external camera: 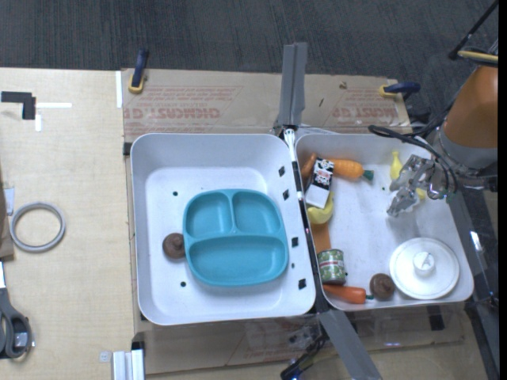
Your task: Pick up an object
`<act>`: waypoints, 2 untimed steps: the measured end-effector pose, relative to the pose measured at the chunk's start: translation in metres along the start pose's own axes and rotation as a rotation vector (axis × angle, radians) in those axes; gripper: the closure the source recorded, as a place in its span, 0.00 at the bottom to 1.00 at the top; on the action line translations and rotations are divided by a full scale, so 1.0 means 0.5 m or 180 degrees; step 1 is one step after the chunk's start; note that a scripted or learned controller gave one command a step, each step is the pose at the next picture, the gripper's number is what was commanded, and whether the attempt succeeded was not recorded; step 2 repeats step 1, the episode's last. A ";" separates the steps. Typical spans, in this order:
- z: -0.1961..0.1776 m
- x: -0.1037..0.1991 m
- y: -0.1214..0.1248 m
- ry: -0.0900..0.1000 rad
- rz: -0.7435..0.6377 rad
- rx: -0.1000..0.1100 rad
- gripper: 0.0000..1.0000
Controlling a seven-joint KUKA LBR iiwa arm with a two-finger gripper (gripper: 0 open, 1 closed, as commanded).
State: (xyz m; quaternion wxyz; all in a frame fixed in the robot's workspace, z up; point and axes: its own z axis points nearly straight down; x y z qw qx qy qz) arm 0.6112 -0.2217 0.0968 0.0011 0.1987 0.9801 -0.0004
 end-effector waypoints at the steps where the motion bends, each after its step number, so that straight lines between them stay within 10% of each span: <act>1: 0.011 0.190 -0.082 -0.0005 -0.0241 -0.0003 1.00; 2: 0.011 0.190 -0.082 -0.0005 -0.0241 -0.0003 1.00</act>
